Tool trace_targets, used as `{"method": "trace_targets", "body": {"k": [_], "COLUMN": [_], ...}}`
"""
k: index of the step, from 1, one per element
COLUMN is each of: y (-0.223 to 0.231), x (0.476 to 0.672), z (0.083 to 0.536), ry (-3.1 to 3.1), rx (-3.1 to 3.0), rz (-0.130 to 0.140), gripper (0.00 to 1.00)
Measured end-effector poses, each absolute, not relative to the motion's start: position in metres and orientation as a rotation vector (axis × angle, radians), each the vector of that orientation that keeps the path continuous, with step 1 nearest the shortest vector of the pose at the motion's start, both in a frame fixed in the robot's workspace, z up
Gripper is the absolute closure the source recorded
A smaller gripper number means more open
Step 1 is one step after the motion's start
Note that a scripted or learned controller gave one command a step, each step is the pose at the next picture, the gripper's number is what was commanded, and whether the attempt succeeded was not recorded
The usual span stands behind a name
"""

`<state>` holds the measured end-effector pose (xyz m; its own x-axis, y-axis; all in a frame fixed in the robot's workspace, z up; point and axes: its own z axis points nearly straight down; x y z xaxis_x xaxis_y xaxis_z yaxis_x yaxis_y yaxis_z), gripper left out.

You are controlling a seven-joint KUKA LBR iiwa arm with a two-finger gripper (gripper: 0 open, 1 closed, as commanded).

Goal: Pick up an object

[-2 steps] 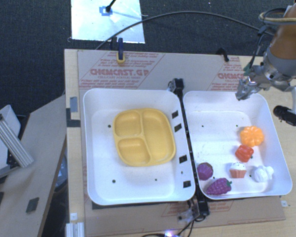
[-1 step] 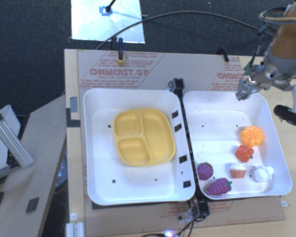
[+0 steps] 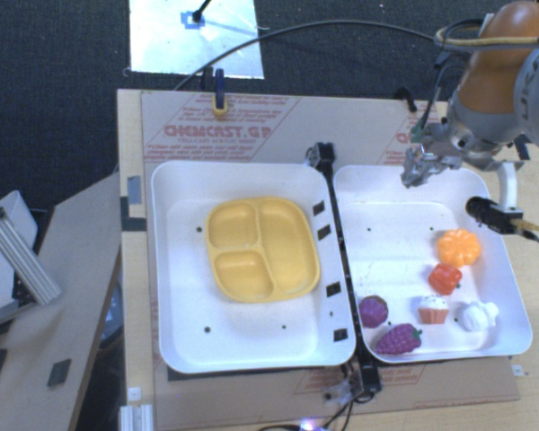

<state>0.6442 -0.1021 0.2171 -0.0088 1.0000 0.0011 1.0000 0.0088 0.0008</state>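
Observation:
The right bin (image 3: pixel 391 232) holds several small toys along its right and near side: an orange pumpkin (image 3: pixel 457 247), a red pepper (image 3: pixel 444 278), a cupcake (image 3: pixel 434 309), a white figure (image 3: pixel 477 315), a purple round fruit (image 3: pixel 373 311) and a bunch of purple grapes (image 3: pixel 396 338). My gripper (image 3: pixel 417 171) hangs over the far edge of that bin, well apart from all the toys, with nothing visible between its fingers.
A yellow divided plate (image 3: pixel 259 248) lies in the left bin (image 3: pixel 180 268). Black clips (image 3: pixel 328 232) run along the seam between the bins. A blue-and-yellow clamp (image 3: pixel 219 92) sits at the bench's far edge. A metal rail (image 3: pixel 18 254) lies at far left.

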Motion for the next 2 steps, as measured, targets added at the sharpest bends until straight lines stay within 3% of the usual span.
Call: {"method": "trace_targets", "body": {"k": [1, 2], "y": [-0.049, 0.01], "x": [0.648, 0.638], "z": [0.219, 0.213], "ry": [-2.232, -2.231], "rx": [-2.212, -2.211], "rz": [-0.003, -0.001], "gripper": [1.0, 1.0]}}
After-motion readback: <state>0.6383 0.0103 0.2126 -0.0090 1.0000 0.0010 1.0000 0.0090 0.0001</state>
